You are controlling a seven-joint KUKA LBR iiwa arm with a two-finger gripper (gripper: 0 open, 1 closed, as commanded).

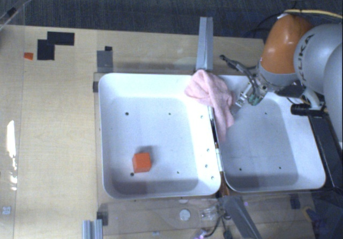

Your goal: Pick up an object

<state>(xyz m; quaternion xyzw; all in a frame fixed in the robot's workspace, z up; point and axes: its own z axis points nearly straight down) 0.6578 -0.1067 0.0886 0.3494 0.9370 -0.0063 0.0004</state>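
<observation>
- Though the pink cloth [210, 97] hangs draped over the wall between the two bins at upper centre, I judge the pick unfinished: nothing looks lifted clear.
- The gripper [247, 96] sits just right of the cloth, over the right bin [278, 179]; I cannot tell its state or whether it touches the cloth.
- An orange block [142, 162] lies in the left bin [161, 187], lower left.

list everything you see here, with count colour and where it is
shallow white plastic bins: 2, white, side by side on the bench
pink crumpled cloth: 1, pink, draped over the divide between the bins, near the far edge
small orange block: 1, orange, on the left bin's floor, near corner
black flat markers: 2, black, bench top left
tiny orange square: 1, orange, beside those markers
arm: 1, grey and orange, from right
gripper: 1, at cloth's right edge
</observation>
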